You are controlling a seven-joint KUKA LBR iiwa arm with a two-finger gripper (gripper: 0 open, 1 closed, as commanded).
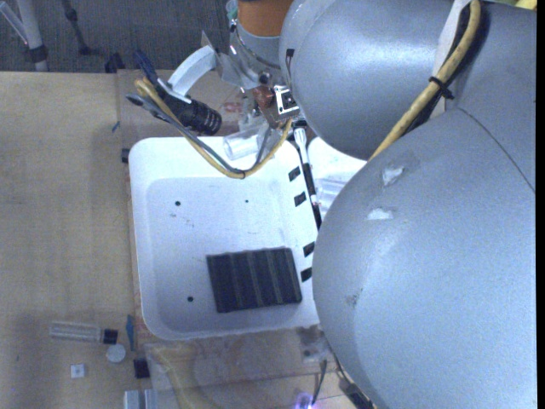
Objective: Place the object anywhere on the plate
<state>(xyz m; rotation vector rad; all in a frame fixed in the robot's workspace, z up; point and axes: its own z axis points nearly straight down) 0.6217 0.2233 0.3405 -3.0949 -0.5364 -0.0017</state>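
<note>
From the camera view, the grey arm [426, 211] bulks across the right side and top, its orange band [260, 11] near the upper edge, and it covers most of the right-hand bin, of which a sliver of white [336, 162] shows past the black-marked divider. The claw [247, 135] hangs over the far rim of the left bin [140, 228], amid a tangle of yellow cable [213, 162], a black cylindrical part [197, 118] and a white curved bracket [192, 68]. Something pale and translucent sits at its tip, but the clutter there makes it impossible to tell how far the claw is open or whether it has hold of anything. On the floor of the left bin, toward the near side, lies a dark ribbed rectangular plate [254, 279], flat and slightly turned, with nothing visible on it. On the table [60, 186] beyond the bin's near left corner lie a few small items, among them a clear tube with a dark cap [81, 333].
</note>
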